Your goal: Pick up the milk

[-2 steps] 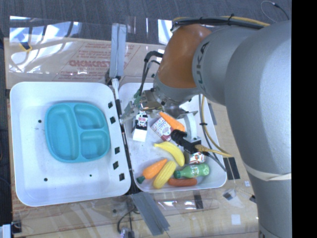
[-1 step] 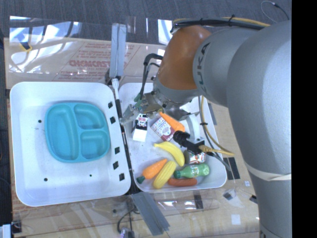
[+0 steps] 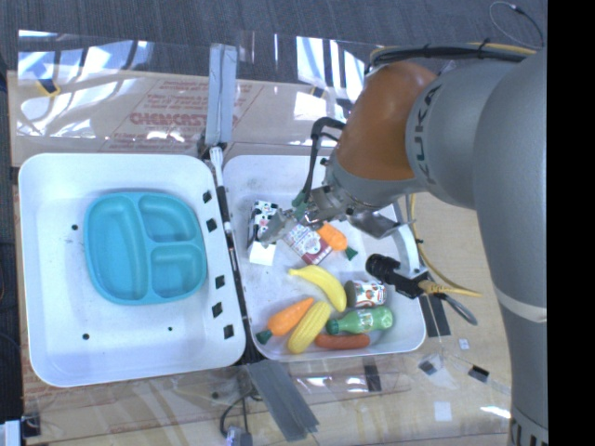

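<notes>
While gripper (image 3: pixel 299 214) hovers over right bin (image 3: pixel 409 337), milk (image 3: pixel 264 221) beside left wall

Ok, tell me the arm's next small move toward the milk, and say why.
Probably shift slightly left and descend: the small cow-patterned black-and-white milk carton stands in the right white bin at its left side, and the gripper sits just to its right, among the toy foods.
</notes>
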You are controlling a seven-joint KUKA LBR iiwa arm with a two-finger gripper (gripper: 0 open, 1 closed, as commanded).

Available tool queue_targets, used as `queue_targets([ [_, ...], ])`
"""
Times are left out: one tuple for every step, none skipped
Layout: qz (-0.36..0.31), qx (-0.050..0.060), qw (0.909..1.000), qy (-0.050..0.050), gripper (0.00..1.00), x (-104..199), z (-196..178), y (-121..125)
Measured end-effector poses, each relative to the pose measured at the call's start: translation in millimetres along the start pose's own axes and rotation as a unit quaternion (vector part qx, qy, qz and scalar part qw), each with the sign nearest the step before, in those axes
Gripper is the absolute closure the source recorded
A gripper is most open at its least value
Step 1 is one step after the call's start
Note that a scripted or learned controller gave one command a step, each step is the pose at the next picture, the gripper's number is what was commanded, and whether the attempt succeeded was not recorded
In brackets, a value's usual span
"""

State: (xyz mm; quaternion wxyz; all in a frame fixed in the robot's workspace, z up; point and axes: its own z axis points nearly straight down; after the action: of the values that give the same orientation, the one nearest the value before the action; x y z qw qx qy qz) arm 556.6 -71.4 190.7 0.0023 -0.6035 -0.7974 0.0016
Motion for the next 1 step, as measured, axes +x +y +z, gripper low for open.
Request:
queue_targets([
  [0.051,-0.001,0.9987,-0.001,0.0,51.4,-0.4,70.7],
])
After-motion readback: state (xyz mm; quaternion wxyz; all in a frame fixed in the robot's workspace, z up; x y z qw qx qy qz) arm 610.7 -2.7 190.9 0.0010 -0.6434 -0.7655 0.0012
